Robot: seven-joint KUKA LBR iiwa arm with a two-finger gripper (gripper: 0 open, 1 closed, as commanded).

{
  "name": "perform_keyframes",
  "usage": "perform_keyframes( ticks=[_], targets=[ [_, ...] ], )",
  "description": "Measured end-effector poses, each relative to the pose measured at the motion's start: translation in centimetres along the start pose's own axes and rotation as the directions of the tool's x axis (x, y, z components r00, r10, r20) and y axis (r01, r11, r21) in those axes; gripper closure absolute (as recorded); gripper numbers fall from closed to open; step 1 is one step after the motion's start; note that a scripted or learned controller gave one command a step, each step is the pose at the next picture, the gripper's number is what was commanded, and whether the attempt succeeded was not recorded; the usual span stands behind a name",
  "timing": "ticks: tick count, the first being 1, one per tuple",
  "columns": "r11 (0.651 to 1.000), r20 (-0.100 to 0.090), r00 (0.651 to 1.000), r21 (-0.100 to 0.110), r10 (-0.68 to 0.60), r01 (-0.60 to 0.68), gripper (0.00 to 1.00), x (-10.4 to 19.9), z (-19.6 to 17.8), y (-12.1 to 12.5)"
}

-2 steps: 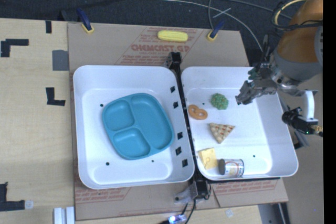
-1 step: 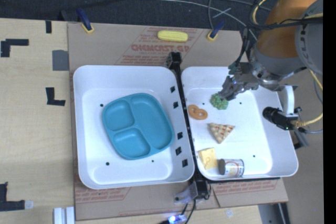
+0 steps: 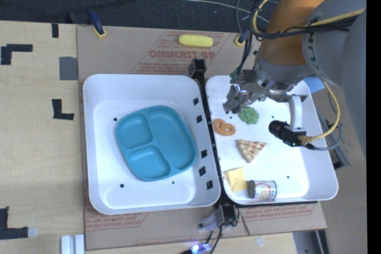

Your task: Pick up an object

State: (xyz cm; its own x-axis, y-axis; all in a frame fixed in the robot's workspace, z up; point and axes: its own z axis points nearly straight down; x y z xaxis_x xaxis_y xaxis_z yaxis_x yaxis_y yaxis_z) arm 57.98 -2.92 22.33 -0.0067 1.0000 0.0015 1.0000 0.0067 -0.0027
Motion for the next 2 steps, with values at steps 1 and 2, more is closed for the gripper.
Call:
perform_keyframes(
  ticks=[1, 2],
  targets=[
    [1.000, 0.000, 1.000, -0.001, 0.000, 0.000, 1.00, 5.8, 1.0, 1.2],
    [1.000, 0.000, 1.000, -0.002, 0.000, 0.000, 1.00, 11.1, -0.3, 2.2]
  ],
)
